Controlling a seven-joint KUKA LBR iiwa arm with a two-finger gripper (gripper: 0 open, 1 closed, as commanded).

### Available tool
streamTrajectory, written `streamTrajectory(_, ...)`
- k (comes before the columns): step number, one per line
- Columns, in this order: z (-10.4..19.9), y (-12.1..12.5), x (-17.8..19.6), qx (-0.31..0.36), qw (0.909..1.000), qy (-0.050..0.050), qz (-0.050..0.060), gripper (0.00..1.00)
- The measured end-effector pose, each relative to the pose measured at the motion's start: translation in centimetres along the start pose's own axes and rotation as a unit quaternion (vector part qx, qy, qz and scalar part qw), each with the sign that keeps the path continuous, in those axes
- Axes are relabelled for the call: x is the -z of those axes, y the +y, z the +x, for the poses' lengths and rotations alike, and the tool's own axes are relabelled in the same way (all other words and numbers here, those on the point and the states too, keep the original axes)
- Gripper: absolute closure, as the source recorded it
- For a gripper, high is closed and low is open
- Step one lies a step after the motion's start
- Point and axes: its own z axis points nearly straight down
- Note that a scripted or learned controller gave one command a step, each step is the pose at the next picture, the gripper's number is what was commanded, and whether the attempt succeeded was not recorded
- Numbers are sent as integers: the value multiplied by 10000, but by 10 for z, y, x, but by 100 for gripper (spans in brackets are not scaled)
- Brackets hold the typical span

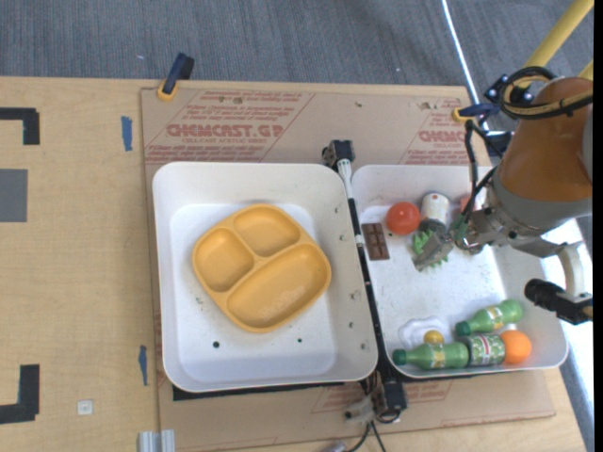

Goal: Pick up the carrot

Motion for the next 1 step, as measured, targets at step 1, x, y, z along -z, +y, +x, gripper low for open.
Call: streamTrajectory(1,79,0,-1,877,9961,2,1,0)
